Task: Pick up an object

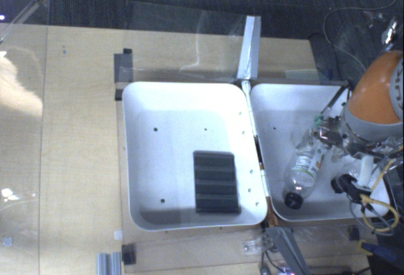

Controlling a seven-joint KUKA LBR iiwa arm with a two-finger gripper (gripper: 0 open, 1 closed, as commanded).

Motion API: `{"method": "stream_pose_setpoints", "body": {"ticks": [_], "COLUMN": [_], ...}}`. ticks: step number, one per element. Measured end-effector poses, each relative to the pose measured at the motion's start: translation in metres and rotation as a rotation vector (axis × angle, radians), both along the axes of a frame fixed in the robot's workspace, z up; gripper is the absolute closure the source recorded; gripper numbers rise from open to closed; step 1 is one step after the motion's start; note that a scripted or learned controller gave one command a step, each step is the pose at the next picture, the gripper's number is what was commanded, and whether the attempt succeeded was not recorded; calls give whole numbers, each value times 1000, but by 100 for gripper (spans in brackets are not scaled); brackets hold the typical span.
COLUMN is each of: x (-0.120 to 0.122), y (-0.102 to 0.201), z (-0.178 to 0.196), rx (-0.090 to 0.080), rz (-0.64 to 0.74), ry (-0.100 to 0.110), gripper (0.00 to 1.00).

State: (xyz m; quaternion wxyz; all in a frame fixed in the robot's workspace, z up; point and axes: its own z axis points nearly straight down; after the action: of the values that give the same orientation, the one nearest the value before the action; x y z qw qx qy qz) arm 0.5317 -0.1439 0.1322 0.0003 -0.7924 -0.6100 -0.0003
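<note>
A clear plastic bottle with a black cap lies in the right bin, its cap end pointing toward the bin's front wall. A black ribbed rectangular block lies flat in the left bin, toward its front right. The arm's orange band shows at the right edge, over the right bin. Below the band, my gripper sits at the bottle's far end, right above or against it. Whether it touches the bottle I cannot tell.
A metal divider strip runs back from where the two bins meet. Cables and a black fitting hang from the wrist over the right bin's front right. Clear sheeting covers the wooden bench on the left.
</note>
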Motion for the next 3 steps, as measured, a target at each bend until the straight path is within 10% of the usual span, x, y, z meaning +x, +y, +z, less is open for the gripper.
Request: {"method": "stream_pose_setpoints", "body": {"ticks": [1,2,3], "x": [-13,7,1], "y": [19,-23,-11], "z": [-35,-28,-38], "rx": [-12,-2,-11], "rz": [158,267,105], "ry": [-31,-7,-25], "gripper": [0,0,0]}}
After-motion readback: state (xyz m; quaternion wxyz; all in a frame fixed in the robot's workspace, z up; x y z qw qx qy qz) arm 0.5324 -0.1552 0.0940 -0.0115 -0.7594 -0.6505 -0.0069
